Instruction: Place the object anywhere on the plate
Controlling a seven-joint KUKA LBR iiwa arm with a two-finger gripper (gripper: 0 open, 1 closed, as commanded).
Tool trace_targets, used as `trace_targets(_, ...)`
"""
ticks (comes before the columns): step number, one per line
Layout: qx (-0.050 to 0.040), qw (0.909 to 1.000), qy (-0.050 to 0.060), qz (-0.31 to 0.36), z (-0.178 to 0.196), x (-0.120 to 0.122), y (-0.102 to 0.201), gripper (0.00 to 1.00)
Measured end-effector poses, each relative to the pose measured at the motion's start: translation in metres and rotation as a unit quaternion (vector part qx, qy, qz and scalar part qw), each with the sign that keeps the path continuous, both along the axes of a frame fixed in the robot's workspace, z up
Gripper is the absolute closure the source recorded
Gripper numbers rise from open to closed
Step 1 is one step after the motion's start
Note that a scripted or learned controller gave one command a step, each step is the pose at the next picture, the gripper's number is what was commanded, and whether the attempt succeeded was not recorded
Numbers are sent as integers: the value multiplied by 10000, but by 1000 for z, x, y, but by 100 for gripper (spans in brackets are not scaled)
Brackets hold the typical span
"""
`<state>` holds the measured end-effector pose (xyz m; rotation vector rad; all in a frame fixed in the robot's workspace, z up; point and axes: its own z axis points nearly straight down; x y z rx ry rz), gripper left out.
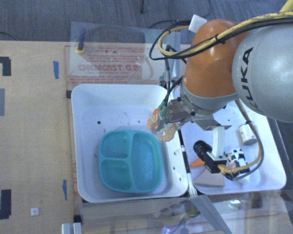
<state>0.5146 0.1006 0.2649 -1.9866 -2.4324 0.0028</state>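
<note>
Field notes, largest to smallest, places reckoned from the teal plate.

KUKA arm [263,72]: grey shell, glossy orange dome, up and right of plate, overhanging both white bins.

Left bin [88,106]: shallow white plastic, speckled floor, enclosing plate.

Teal plate [131,161]: three compartments, smooth, rounded corners, flat on bin floor.

Gripper [165,121]: just beyond plate's upper-right corner, above bin's right wall. Finger spread: could not tell, hidden under wrist.

Orange-tan object [158,126]: small, lumpy, pale, directly at gripper tip, touching or nearly so; hold unconfirmed. Long axis unclear. Plate lay down-left of it, near: judged short move that way.
</note>
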Motion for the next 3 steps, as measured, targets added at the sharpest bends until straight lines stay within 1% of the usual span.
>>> trace_targets(1,0,10000,-1,-1,0,0,0,0)
trace_targets(2,-4,10000,-1,4,9,1,0,100)
trace_targets(3,-2,9915,-11,1302,100,-24,-60,100)
